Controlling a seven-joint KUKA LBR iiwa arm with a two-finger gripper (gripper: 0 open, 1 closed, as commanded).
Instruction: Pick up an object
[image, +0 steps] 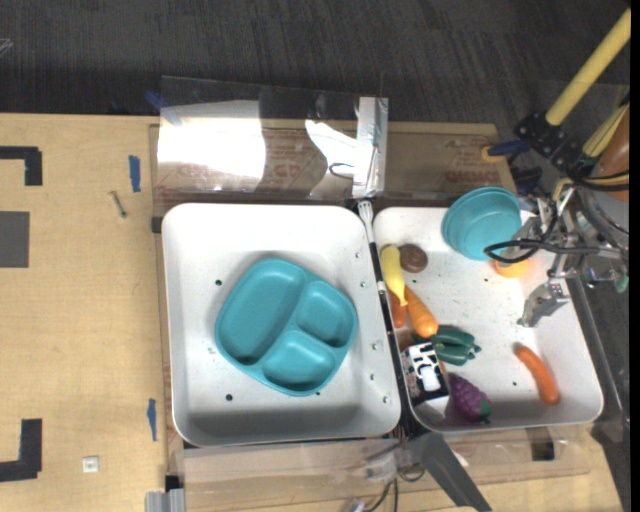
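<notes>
My gripper (537, 306) hangs over the right side of the right bin (580, 330), above bare bin floor. An orange sausage-shaped toy (537, 373) lies just below it, apart from it. A teal bowl (483, 221) sits at the bin's back, with a small yellow-orange piece (511, 265) beside it. Along the bin's left wall lie a yellow banana (391, 272), a brown round piece (414, 259), an orange carrot (420, 313), a green pepper (455, 343), a black-and-white box (426, 371) and purple grapes (467, 397). Nothing shows in the gripper.
The left bin (190, 260) holds a teal divided plate (287, 324). A divider wall (384, 330) runs between the bins. Cables and the arm's wrist (590, 230) crowd the right bin's back right corner. A yellow pole (590, 70) slants at the top right.
</notes>
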